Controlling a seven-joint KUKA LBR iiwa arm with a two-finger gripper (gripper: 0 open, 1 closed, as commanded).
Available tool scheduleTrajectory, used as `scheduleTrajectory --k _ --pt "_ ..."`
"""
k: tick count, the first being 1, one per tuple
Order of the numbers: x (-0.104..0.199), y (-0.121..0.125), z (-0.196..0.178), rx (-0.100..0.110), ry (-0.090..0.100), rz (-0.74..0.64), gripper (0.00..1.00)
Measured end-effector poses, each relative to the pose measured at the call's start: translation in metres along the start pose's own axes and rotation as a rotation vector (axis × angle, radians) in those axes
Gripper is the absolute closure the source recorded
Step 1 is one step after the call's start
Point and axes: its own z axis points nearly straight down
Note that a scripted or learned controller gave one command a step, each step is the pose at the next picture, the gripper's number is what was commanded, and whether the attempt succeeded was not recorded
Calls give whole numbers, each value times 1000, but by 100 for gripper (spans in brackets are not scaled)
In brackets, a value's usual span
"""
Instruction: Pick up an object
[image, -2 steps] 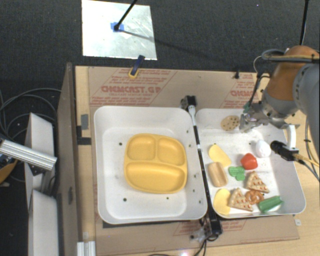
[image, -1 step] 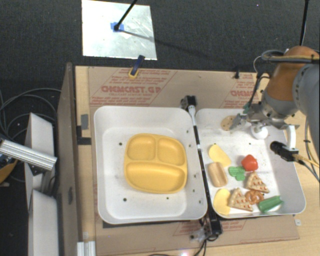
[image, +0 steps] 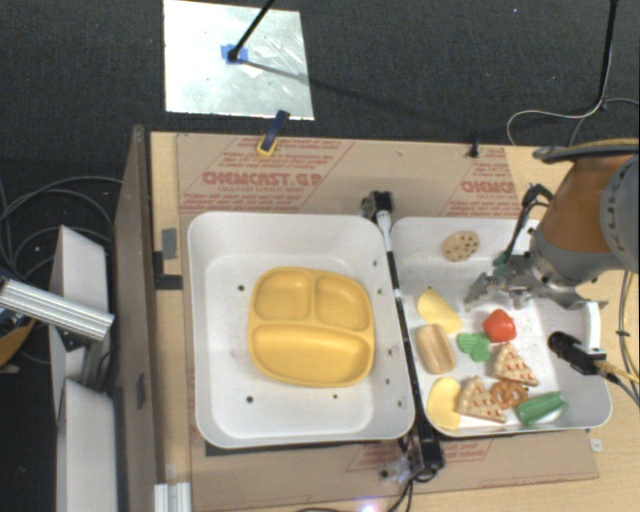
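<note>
Camera view looks down on two white bins side by side on a cardboard-lined table (image: 300, 165). The left bin (image: 215, 300) carries a yellow divided plate (image: 305, 325); the right bin (image: 590, 400) carries the toy food: a cookie (image: 460, 245), a yellow piece (image: 437, 308), a hot dog bun (image: 434, 348), a red tomato (image: 499, 325), a green piece (image: 474, 346), pizza slices (image: 513, 366) and a green pepper (image: 541, 407).

The end effector (image: 497, 285) hangs low over the right bin, just above the tomato; whether it is spread or pressed together I cannot tell, and nothing shows between its tips.

The risk is crowding: the tomato, green piece and pizza lie touching or nearly so, so a descent could nudge a neighbour or pinch two things. The round tomato may also roll out of a closing grip.

Dark carpet surrounds the table, with cables (image: 40, 200) at left and a shiny sheet (image: 240, 60) behind.
</note>
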Motion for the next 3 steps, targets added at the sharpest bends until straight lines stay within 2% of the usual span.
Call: scheduleTrajectory --k 1,2,3 --pt "-9 -39 10 -2 -1 0 0" --pt "-8 -36 -1 -9 -1 -3 100" --pt "62 -43 -104 -16 0 -12 100"
